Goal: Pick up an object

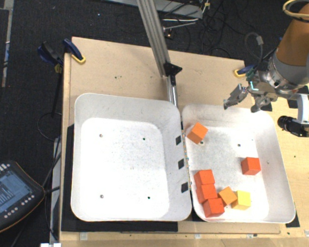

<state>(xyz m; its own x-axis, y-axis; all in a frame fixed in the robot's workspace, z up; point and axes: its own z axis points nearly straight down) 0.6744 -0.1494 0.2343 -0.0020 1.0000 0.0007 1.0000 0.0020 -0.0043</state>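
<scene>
The right bin holds several blocks. An orange block lies near its left wall at the back. A red-orange block sits toward the right side. Near the front lies a cluster: red-orange blocks, a small orange block and a yellow block. My gripper hangs over the back rim of the right bin, above and to the right of the orange block. Its two fingers are spread apart, open, with nothing between them.
The left bin sits beside the right one on the wooden bench. A metal pole slants down to the gap between the bins. Clamps grip the bench's back corners. A teach pendant lies at front left.
</scene>
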